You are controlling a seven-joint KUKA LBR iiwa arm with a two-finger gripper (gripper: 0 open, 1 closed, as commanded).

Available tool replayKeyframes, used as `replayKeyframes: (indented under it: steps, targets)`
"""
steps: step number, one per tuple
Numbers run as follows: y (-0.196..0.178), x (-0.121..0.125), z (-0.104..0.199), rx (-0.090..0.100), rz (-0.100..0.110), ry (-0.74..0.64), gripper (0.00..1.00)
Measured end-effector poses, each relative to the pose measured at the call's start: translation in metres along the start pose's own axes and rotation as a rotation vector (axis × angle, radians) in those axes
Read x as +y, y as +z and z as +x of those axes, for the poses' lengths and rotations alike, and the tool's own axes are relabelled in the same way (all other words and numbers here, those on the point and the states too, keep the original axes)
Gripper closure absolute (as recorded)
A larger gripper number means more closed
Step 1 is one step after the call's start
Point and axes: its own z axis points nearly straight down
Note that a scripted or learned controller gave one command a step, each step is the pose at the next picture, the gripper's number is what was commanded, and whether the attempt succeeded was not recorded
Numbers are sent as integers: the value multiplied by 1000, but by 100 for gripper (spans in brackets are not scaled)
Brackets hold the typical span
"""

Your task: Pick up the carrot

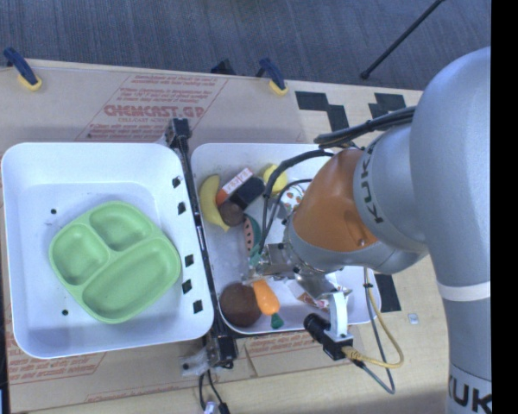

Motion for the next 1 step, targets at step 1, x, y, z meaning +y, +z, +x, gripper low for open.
replayKeyframes:
  steps: [1]
  targets:
    - [-90,-1,1,-1,-2,7,100]
